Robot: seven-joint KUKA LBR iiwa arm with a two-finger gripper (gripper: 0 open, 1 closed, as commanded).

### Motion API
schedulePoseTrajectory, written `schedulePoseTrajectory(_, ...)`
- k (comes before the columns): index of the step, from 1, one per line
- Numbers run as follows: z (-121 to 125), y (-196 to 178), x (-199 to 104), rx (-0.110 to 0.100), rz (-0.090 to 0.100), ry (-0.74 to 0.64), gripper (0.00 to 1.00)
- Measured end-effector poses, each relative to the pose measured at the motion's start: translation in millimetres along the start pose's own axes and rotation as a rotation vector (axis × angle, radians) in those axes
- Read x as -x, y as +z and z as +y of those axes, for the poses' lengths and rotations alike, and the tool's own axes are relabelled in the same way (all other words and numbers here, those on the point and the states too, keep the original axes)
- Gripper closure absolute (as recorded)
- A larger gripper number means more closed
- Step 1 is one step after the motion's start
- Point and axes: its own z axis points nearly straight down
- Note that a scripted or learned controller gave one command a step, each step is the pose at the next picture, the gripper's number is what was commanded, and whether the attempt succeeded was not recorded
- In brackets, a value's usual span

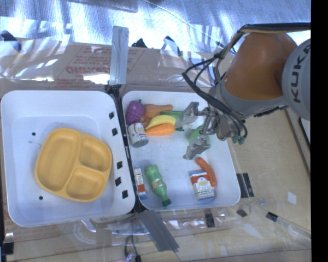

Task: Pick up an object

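The right bin [229, 162] holds a cluster of toy food at its far side: a purple bunch of grapes [134, 112], an orange carrot [158, 109], a yellow banana [159, 121] and an orange piece [162, 130]. A small can [137, 135] lies beside them. Nearer the front are a green bottle [157, 184], a small carton [139, 182], a red sausage [206, 171] and a red-labelled box [201, 186]. My gripper [194, 132] hangs over the bin's right half, fingers spread apart, with a green-white item [195, 132] just beneath them, not seen clamped.
The left bin [16, 201] carries a yellow divided plate [72, 164]. A black divider with clips [122, 146] separates the two bins. Cardboard and tape [98, 64] lie behind the bins. Cables [205, 70] trail from the wrist over the right bin's far edge.
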Motion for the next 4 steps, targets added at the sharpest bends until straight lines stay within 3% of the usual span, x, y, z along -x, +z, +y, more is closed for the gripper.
schedulePoseTrajectory(1,-65,114,-39,0.004,0.009,-0.004,0.0)
schedulePoseTrajectory(2,-83,161,-46,0.001,-0.002,0.011,0.0)
schedulePoseTrajectory(3,-81,148,-42,-0.001,-0.008,0.0,1.0)
schedulePoseTrajectory(4,-41,8,22,0.0,-0.01,0.205,1.0)
